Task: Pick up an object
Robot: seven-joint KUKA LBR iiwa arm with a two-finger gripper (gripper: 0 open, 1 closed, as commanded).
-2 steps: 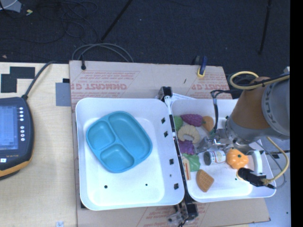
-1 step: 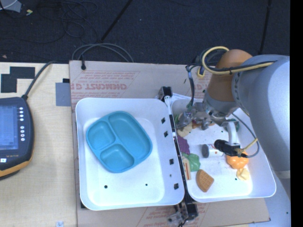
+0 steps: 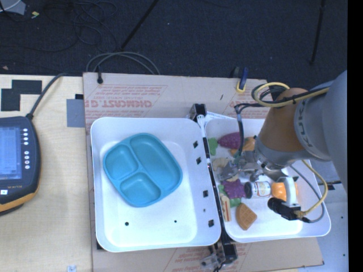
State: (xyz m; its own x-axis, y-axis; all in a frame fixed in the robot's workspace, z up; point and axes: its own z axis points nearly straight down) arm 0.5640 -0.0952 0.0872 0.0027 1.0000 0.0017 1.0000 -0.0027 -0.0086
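The right bin [image 3: 317, 225] holds a crowd of small toys. A purple piece [image 3: 230, 140] and a green piece [image 3: 212, 145] lie near its far left corner. A purple bunch [image 3: 233, 189], a small white bottle [image 3: 261, 188] and an orange piece [image 3: 278, 190] sit mid-bin. A tan wedge [image 3: 245, 216] and a reddish stick [image 3: 226, 209] rest near the front. My gripper [image 3: 239, 166] is down among the toys in the left middle of this bin, just above the purple bunch. The wrist hides what lies under it.
The left bin [image 3: 113, 225] carries a blue divided plate [image 3: 142, 169]. A divider with black clips [image 3: 207, 174] runs between the bins. A pendant with a screen [image 3: 14, 154] lies at the far left of the bench.
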